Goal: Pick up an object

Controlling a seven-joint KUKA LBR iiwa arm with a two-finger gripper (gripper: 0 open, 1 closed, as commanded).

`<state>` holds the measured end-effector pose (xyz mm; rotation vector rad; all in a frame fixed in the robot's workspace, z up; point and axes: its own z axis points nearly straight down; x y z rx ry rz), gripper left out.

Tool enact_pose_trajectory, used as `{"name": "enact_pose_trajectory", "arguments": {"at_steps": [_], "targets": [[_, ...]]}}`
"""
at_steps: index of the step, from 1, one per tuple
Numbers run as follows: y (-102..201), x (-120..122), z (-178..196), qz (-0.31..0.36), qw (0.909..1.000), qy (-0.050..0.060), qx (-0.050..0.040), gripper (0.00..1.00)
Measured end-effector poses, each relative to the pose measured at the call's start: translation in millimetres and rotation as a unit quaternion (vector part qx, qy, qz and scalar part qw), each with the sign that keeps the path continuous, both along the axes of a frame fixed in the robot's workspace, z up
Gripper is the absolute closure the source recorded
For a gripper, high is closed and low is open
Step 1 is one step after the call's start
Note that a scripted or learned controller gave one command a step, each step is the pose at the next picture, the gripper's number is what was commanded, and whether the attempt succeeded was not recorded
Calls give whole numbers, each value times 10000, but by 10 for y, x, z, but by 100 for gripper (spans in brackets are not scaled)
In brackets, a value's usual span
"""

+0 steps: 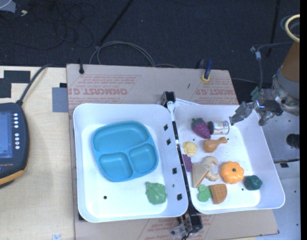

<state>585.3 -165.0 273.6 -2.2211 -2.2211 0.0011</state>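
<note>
At right of frame, the gripper (pixel 254 111) hung over the right bin's (pixel 266 156) upper edge, fingers spread, holding nothing. Toys lay crowded lower left of it, the can (pixel 221 127) nearest. Closing there could have nudged the can against the grapes (pixel 201 128) and missed.

Robotics lab or test bench, not a home. Evidence: grey industrial arm (pixel 286 84) with orange band reaching in from the right; handheld teach pendant (pixel 7 141) with screen and buttons lying on the wooden benchtop (pixel 43 194); loose black cables (pixel 68 24) trailing over dark carpet behind. Two white bins (pixel 81 134) sit on a sheet of printed cardboard (pixel 123 86), stocked with plastic toy food (pixel 213 159) and a blue divided tray (pixel 124 150).
</note>
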Motion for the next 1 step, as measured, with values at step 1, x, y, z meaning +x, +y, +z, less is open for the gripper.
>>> {"name": "enact_pose_trajectory", "arguments": {"at_steps": [1], "targets": [[-145,-293,-1734,-4,10000,-22,-9,0]]}}
